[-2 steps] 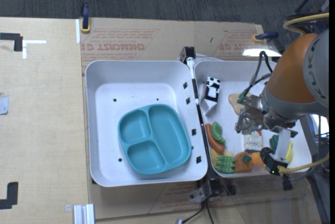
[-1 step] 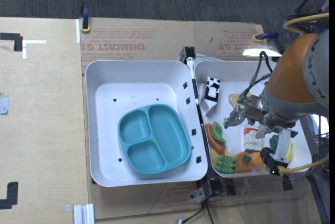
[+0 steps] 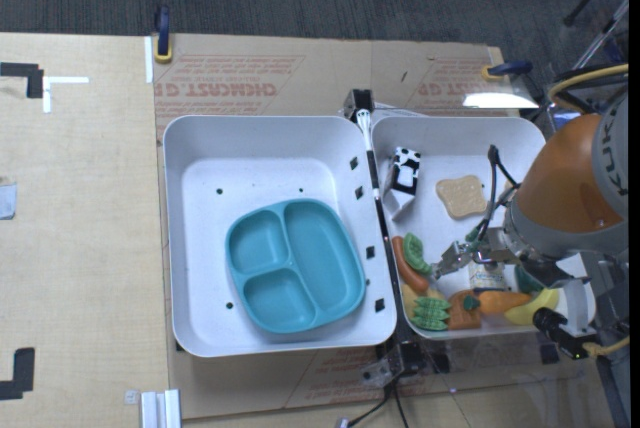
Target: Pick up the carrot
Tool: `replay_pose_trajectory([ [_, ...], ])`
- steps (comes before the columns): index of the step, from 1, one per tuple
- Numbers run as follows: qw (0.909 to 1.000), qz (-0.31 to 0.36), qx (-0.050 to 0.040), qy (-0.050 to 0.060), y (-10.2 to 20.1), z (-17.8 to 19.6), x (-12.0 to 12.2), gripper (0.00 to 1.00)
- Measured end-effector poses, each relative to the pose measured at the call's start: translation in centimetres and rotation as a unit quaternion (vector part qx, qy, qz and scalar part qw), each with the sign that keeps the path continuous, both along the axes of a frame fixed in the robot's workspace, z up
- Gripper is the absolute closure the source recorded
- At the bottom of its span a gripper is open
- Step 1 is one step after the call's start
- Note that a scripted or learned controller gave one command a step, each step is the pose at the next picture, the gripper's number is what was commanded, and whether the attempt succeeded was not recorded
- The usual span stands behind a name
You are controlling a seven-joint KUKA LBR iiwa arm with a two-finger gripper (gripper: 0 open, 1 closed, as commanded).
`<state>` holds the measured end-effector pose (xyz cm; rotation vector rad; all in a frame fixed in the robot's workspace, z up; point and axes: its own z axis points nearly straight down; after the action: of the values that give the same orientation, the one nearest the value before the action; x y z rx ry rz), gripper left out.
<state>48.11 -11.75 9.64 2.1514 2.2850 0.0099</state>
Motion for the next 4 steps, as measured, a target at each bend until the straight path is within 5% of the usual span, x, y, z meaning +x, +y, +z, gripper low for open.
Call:
replay_pose_trajectory([
  [1,0.9938,0.111,-0.0034,0.002,-5.0,10.4,-0.2,0.0],
  [2,0.9753,0.221,-0.0026,0.002,-6.9,-0.5,-0.2,0.0],
  [3,0.9844,0.176,-0.0019,0.003,-1.2,-0.5,-0.2,0.0],
  [4,0.9772,0.212,-0.0041,0.001,-1.2,12.6,-0.1,0.0],
])
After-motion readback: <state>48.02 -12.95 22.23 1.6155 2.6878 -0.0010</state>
